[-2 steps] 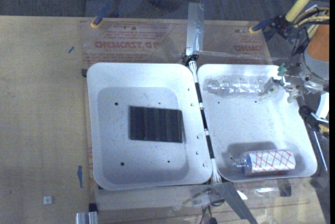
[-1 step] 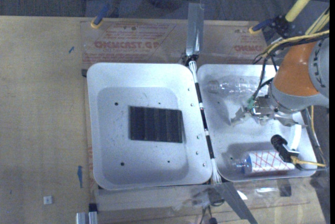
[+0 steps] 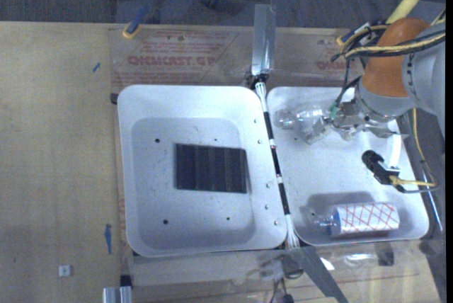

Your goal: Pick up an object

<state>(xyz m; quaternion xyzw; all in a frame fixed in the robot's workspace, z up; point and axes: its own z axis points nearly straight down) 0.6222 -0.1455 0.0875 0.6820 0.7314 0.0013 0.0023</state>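
Crumpled clear plastic (image 3: pixel 301 119) lies in the right bin (image 3: pixel 318 178), in its far part, close to the divide between the two bins. It is glossy and wrinkled, catching bright glints, and its outline is irregular (it may be a squashed bottle, but the shape is too creased to be sure). The gripper (image 3: pixel 340 117) sits just beside it on the side away from the divide, low over the bin floor and seemingly touching the plastic's edge. Whether the gripper is clenched, released or grasping the plastic cannot be told from this slant, since glare and the metal parts blur together there.

In the same bin, along the near wall and well apart from the plastic, a patterned cylinder (image 3: pixel 367 217) lies on its side. Its body is white with a red criss-cross lattice, and a small bluish cap (image 3: pixel 328 224) closes the end that points toward the divide.

The left bin (image 3: pixel 141 117) holds one thing: a dark ribbed panel (image 3: pixel 211 168), flat and rectangular, with parallel ridges running across it, resting near the middle of the floor. Both bins are smooth white plastic with rounded corners and shallow sloped walls.

The arm (image 3: pixel 421 78) comes in over the right bin's far corner, grey and matte, with its orange band (image 3: pixel 389 61) rounded and shiny. The bench (image 3: pixel 56 153) around the bins is pale, plain board.
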